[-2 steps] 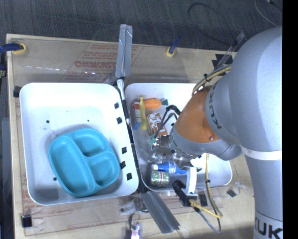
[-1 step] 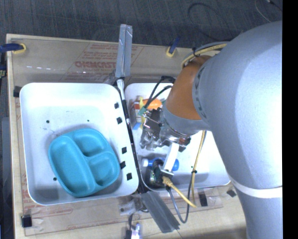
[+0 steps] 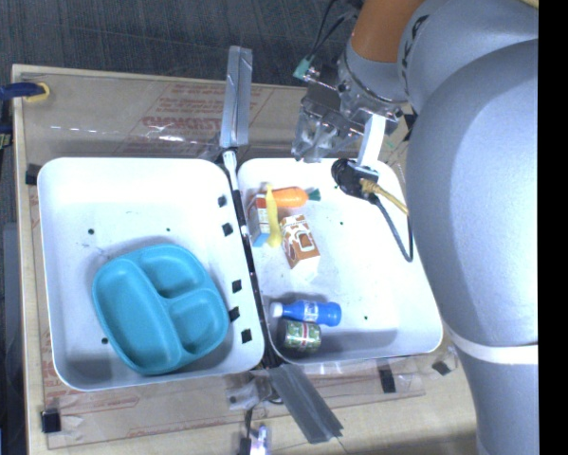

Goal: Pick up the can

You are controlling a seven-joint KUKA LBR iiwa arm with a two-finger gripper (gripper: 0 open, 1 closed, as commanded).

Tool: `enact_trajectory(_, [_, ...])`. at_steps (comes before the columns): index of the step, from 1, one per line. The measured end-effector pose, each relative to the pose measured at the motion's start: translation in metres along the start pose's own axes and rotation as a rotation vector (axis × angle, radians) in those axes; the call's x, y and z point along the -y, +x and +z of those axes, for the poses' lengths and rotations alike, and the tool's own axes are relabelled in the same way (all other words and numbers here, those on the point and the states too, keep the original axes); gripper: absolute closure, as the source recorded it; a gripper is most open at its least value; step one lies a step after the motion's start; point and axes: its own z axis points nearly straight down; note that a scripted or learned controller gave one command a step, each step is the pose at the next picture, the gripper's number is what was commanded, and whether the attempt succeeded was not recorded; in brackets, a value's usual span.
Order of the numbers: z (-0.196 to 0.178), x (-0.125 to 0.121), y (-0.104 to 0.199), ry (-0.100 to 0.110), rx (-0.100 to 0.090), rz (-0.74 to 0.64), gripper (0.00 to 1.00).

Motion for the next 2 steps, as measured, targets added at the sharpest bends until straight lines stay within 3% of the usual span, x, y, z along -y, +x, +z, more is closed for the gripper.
enact_trajectory(1, [0.001,0.000,0.000,0.002,0.001,0.000,0.00])
enact_trajectory(2, [0.106,-0.004,-0.063,0.004,0.002,0.203,0.00])
